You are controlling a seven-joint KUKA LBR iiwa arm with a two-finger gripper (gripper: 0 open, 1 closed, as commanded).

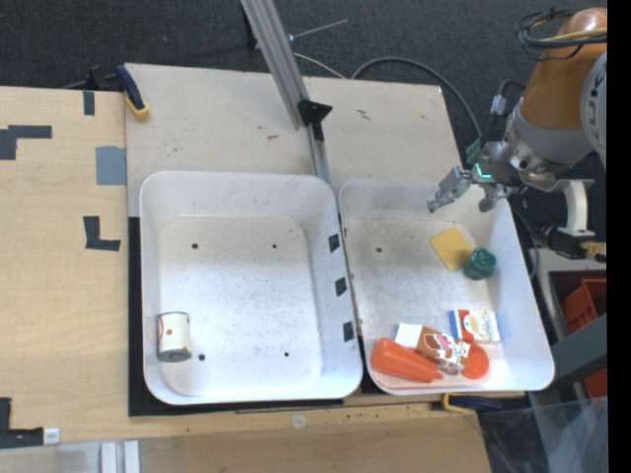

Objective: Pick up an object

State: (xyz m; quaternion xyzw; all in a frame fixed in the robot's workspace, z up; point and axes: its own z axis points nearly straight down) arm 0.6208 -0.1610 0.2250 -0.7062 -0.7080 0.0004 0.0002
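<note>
Two shallow white bins are seen; the right bin holds one yellow sponge block; above it the two-finger gripper is spread open, nothing held.

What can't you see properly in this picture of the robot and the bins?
- Small can, left bin, camera view: label too small to read.
- Packets by the orange carrot-shaped toy, right bin: print too small; they overlap.
- Green thing beside the yellow block: too small to identify.
- Gripper: blurred.
</note>
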